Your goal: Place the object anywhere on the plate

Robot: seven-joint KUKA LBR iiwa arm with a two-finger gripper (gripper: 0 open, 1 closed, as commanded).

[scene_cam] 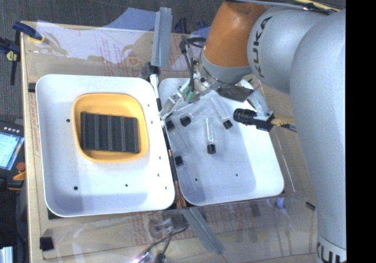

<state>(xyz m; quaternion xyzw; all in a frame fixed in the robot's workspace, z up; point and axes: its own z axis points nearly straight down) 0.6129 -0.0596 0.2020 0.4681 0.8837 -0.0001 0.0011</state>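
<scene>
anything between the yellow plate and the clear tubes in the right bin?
In the camera view, bare white bin floor beside the plate, then the two bins' adjoining rims, before the tubes.

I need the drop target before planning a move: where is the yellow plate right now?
The yellow plate lies in the left white bin, toward its upper middle, with a dark ribbed block resting on it.

I saw plate (110, 103) in left bin (59, 185), ridged block (111, 131) on plate. Right bin (258, 179) lay just right of plate's bin; arm (282, 39) stood over its far part.
</scene>
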